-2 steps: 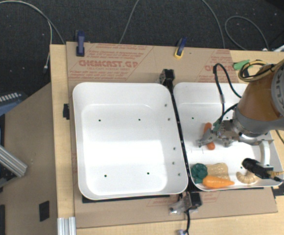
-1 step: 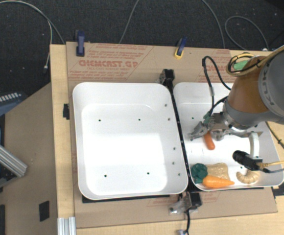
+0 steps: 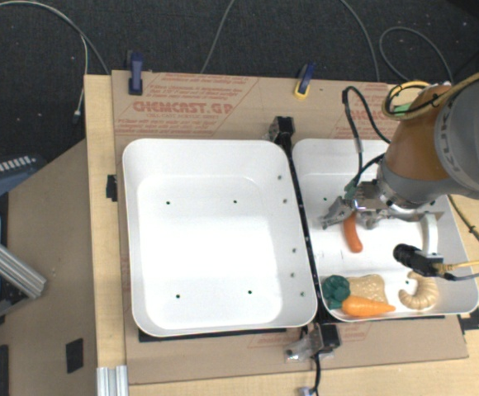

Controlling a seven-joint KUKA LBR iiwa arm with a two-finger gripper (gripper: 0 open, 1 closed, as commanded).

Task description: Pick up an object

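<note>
Here is the arm [image 3: 462,139] reaching in from the right, grey body with the orange band [image 3: 417,151] just above the wrist, hanging over the right bin [image 3: 330,167]. The gripper [image 3: 348,215] sits low over the middle of that bin, toward its left wall. Right under it lies an orange sausage-shaped piece [image 3: 353,236], upper end tucked up against the gripper, lower end pointing down toward the bin's near edge. Is it pinched? From this slant it cannot be told; the tool's state is simply not readable here, spread or pressed together, so no call on that.

Along the near edge of the right bin, four things line up. In the near left corner, a dark green lump [image 3: 335,288]. Touching it on the right, a pale tan piece [image 3: 368,286]. Just in front of those two, hard against the rim, an orange carrot [image 3: 367,307] lies on its side, tip pointing right. Further right, a curled cream-coloured piece [image 3: 419,295] rests near the near right corner, apart from the carrot's tip.

The left bin [image 3: 140,246] sits beside it, walls touching along the middle seam. Both rest on a cardboard-covered bench [image 3: 190,106], with a blue clamp [image 3: 135,73] at its far left edge.
</note>
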